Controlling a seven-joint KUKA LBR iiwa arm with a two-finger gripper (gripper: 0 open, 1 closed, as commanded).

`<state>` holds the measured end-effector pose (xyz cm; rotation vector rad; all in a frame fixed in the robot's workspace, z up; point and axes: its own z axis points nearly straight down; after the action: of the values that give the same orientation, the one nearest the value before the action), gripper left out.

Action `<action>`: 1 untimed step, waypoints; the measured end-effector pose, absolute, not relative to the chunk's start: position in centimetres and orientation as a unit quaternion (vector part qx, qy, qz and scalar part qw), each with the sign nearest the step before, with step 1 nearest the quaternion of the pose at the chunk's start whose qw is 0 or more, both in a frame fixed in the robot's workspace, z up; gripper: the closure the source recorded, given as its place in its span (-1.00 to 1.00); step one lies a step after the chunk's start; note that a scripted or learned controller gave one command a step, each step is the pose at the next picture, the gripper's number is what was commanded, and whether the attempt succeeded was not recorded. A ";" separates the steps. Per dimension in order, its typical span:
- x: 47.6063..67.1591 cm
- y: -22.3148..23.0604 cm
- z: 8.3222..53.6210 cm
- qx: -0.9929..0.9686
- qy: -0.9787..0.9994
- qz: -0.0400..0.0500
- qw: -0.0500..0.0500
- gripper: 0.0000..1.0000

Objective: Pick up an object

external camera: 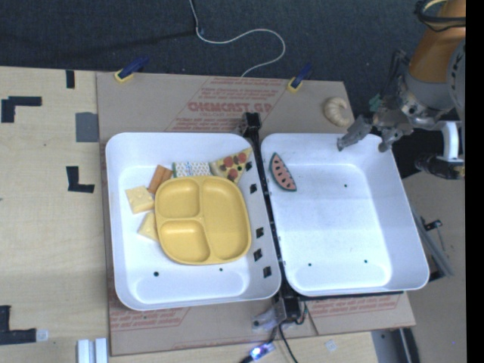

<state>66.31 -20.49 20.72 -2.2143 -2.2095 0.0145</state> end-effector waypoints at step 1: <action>66.6 -20.4 21.7 -0.707 -0.708 0.001 0.000 -1.00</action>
<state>66.62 -20.43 21.74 -2.2192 -2.2224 0.0018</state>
